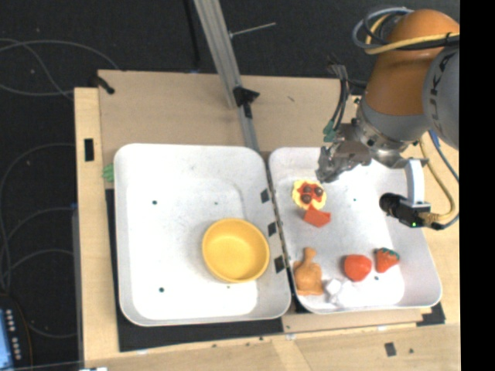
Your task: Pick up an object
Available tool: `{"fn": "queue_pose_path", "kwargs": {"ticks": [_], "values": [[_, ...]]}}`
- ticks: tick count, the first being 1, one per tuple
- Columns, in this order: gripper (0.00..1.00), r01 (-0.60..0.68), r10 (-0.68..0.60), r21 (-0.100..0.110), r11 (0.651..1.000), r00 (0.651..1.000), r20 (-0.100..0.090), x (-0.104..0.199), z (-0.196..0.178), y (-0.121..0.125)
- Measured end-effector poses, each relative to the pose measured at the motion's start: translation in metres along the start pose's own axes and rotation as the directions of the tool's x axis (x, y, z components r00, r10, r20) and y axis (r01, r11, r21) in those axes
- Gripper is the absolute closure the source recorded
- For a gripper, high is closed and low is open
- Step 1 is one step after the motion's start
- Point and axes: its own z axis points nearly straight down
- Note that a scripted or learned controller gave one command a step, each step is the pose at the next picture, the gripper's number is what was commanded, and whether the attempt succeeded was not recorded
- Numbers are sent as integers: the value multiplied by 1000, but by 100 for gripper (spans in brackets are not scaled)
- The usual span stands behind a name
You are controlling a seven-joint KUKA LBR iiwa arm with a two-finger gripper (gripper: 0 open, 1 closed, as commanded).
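the gripper (328, 172) hangs over the right bin (410, 288), tip just above the yellow pastry (308, 195); i can't tell how its jaws stand. a red wedge (317, 218) touches the pastry. along the near rim: chicken leg (308, 272), tomato (356, 267), strawberry (386, 260). yellow bowl (235, 250) in the left bin (155, 230), open floor around it.

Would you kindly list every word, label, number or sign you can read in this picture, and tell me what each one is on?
None: no readable text stands anywhere in this view.
The yellow bowl, the strawberry, the tomato and both white bins are unmarked.
The device at the lower left edge shows light marks, too small and blurred to read.
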Motion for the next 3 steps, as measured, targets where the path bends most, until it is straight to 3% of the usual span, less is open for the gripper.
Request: {"fn": "queue_pose_path", "kwargs": {"ticks": [1,2,3], "values": [[100,-1,1,-2,1000,1000,0,48,12,23],[100,-1,1,0,1000,1000,1,91,26,29],[100,2,-2,-3,1000,1000,-2,141,19,41]]}}
